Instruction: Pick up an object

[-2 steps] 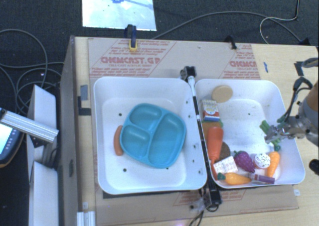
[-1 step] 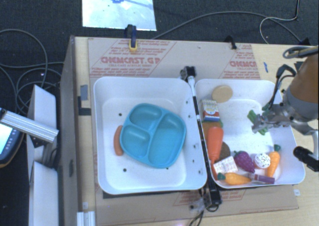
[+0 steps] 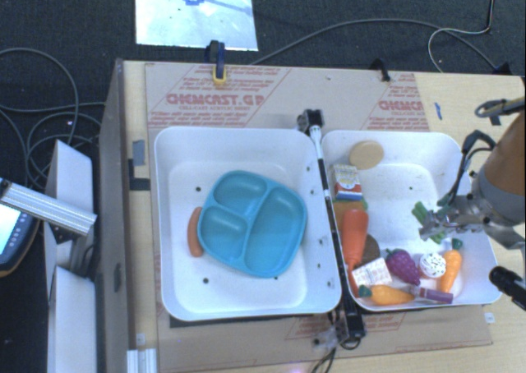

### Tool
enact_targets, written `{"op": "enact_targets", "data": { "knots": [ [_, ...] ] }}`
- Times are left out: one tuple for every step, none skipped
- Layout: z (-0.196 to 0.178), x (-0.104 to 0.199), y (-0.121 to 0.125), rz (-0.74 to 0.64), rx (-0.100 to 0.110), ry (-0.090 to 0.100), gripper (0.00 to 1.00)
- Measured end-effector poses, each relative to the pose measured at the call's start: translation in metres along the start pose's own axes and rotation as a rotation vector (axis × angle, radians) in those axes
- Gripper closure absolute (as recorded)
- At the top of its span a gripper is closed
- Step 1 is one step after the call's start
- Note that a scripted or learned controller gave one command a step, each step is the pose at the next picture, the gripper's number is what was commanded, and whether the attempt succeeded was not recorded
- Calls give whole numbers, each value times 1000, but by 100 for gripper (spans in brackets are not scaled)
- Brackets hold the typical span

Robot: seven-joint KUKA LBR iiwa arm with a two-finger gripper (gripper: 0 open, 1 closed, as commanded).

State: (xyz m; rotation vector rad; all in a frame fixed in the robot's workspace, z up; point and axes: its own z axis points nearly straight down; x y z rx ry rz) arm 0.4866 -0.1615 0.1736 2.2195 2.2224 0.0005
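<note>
toy foods piled in right bin's near-left corner; carrot upright.

**benchwatcher:** what's actually sitting on the bench itself?

**toybin_guy:** mostly a big sheet of cardboard with red CHEMCAST print, covering nearly the whole top. Two shallow white bins lie on it side by side, touching along the middle: left bin, right bin. A yellow-and-black clamp grips the far edge of the cardboard, and a small black clip sits further right along that same edge.
</note>
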Motion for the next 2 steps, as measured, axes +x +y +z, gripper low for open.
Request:
{"op": "enact_targets", "data": {
  "knots": [
    [-12, 2, 67, -3, -2, -1, 100],
    [-35, 54, 67, -3, -2, 1, 100]
  ]
}}
